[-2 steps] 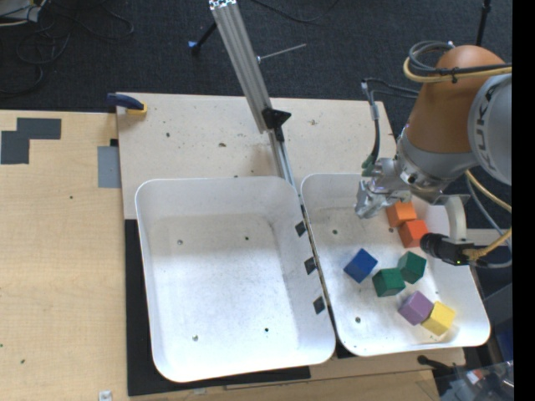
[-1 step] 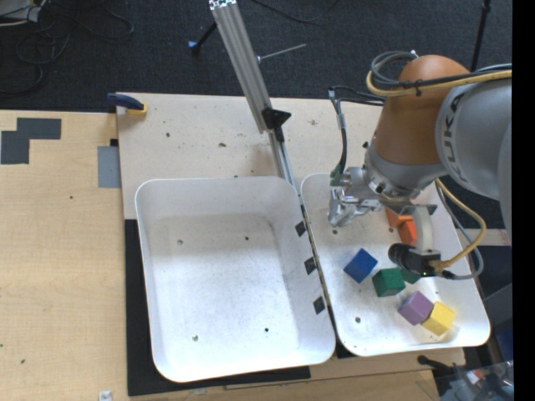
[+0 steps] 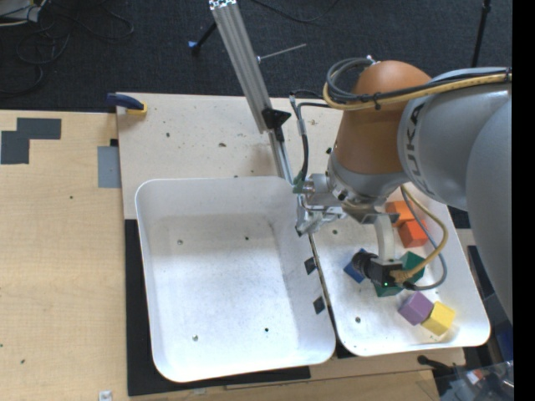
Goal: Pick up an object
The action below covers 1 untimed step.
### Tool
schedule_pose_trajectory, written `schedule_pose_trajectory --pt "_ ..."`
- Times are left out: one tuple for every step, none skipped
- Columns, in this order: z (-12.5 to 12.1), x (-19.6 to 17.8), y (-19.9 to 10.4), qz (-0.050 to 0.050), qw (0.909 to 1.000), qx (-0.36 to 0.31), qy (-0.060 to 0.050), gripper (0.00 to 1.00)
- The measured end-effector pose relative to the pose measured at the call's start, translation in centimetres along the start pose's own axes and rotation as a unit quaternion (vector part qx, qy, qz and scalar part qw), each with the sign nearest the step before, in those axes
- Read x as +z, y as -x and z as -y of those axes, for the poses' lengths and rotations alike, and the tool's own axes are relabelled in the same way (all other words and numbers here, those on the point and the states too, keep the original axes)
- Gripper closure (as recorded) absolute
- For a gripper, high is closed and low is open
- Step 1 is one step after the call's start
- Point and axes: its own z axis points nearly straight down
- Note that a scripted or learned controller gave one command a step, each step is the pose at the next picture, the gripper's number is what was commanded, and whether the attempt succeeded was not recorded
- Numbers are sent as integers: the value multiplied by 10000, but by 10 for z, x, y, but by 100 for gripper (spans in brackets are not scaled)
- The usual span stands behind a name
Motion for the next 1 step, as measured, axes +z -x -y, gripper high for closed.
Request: schedule_pose_trajectory --pt "19 3 -55 3 10000 3 -7 100"
